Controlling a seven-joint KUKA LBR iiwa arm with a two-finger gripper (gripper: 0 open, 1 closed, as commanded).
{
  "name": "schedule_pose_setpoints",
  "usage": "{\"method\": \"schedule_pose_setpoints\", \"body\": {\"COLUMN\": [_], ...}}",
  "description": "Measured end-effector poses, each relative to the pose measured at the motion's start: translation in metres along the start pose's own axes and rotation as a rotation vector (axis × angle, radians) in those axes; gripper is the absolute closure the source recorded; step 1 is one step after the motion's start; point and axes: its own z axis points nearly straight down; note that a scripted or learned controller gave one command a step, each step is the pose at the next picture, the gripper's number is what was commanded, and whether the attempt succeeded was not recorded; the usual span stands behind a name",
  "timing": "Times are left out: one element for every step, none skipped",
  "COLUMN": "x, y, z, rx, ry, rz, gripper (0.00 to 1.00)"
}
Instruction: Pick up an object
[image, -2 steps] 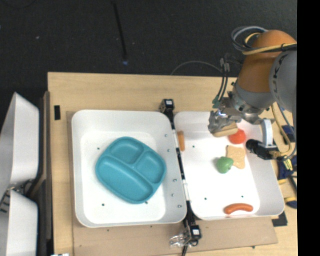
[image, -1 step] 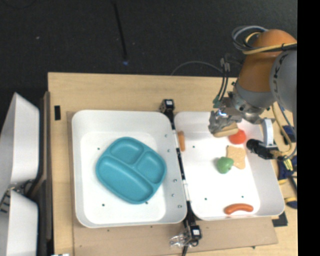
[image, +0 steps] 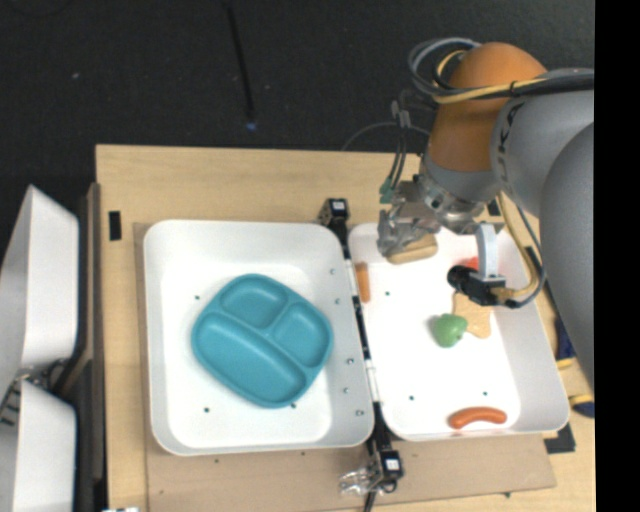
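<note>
- The two-finger gripper (image: 403, 236) is seen low over the far left corner of the right-hand shallow white bin (image: 520, 405), reached in from the right by the grey arm with its orange band (image: 478, 105).
- A flat tan piece, like a slice of bread (image: 418, 249), lies just under and beside the gripper tip, touching or nearly touching it; it is judged the likeliest target.
- How far the gripper stands open cannot be told, and no object can be confirmed as held.
- Other candidates lie in the same bin: a small green rounded toy (image: 449, 329) against a pale tan flat piece (image: 478, 318) near the middle, an orange-red sausage-shaped toy (image: 476, 417) by the near wall, and a small orange stick (image: 363, 283) along the left wall.
- A blue divided plastic plate (image: 262, 339) rests flat in the left-hand white bin (image: 165, 300), well apart from the gripper.
- The corner position is judged awkward: the bin walls may crowd the approach, and a thin flat piece offers little to grip.
</note>
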Motion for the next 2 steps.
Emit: {"method": "schedule_pose_setpoints", "body": {"x": [0.050, 0.097], "y": [0.016, 0.028], "z": [0.005, 0.004], "rx": [0.001, 0.000], "ry": [-0.001, -0.001], "rz": [0.001, 0.002], "gripper": [1.00, 1.00]}}
